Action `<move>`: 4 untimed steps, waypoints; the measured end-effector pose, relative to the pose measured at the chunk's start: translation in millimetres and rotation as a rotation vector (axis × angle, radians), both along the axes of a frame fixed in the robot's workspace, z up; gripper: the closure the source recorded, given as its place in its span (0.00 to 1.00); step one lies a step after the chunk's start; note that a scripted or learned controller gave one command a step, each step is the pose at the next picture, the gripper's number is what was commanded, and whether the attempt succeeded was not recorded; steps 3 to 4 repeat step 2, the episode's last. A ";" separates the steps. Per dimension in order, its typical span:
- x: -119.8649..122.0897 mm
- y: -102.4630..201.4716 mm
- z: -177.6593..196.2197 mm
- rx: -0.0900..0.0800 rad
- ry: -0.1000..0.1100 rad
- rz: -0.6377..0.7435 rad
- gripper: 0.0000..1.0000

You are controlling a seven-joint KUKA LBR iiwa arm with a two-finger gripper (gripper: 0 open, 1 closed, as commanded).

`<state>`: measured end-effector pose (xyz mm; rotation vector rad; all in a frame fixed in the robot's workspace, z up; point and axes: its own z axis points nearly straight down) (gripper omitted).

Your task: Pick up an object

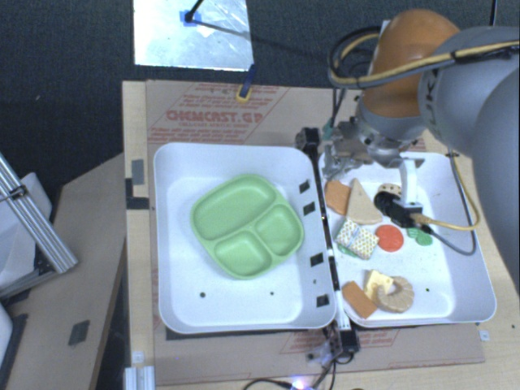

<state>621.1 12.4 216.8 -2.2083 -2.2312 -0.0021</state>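
Reaching in from the right, the arm (455, 80) hangs over the back of the right bin (467, 275), and its gripper (351, 154) sits low near the divider between the two bins. How the gripper is set cannot be told, and nothing can be seen in its grip. Just in front of it lie an orange wedge (336, 195) and a tan wedge (362, 203), touching each other. Nearer the front are a checkered block (357, 239), a red disc (389, 238) and a bagel (396, 294). The left bin (183, 299) holds a green divided tray (246, 225)
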 end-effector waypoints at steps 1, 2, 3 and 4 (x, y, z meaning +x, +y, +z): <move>-13.0 -4.5 12.6 -0.002 -0.001 -0.009 1.00; -2.5 1.9 1.1 -0.003 -0.002 -0.005 1.00; -2.5 1.9 1.1 -0.003 -0.002 -0.005 1.00; -2.5 1.9 1.1 -0.003 -0.002 -0.005 1.00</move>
